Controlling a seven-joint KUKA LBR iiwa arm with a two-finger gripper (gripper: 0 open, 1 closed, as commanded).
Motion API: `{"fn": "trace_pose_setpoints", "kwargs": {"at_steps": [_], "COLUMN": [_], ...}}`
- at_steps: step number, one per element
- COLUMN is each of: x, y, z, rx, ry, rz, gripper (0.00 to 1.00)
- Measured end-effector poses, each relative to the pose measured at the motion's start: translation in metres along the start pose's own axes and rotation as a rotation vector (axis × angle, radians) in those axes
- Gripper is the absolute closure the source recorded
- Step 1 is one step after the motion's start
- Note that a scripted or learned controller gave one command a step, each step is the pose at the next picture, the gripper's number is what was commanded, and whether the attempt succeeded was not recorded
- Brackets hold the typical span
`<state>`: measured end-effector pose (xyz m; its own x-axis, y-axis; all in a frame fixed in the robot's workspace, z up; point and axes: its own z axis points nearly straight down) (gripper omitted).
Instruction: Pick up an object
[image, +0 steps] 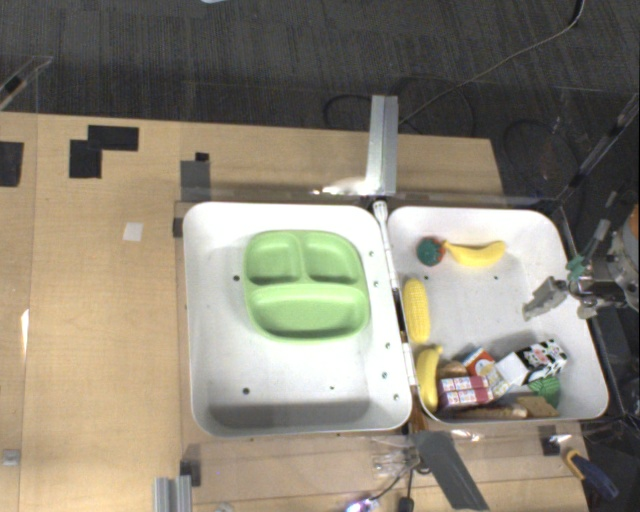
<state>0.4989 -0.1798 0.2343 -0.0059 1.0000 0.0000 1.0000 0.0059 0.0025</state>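
A pale wooden bench top (90, 330) fills the near side, marked with black square patches (100, 148) toward its far left corner. Beyond its back edge lies dark grey ribbed carpet (250, 50), crossed by a thin black cable (480, 70). An upright grey metal post (384, 145) stands at the bench's rear middle. Light is even and soft.

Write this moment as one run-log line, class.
gripper: over right bin, near right wall | held: nothing seen | nearest: cow-print carton | left bin: green tray
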Motion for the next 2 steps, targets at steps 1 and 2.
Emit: {"fn": "trace_pose_setpoints", "kwargs": {"at_steps": [1, 2], "x": [0.042, 0.035], "y": [0.043, 0.162], "z": [0.143, 0.147], "rx": [-0.01, 0.002], "ry": [-0.002, -0.001], "rz": [-0.012, -0.098], "gripper": [0.0, 0.0]}}
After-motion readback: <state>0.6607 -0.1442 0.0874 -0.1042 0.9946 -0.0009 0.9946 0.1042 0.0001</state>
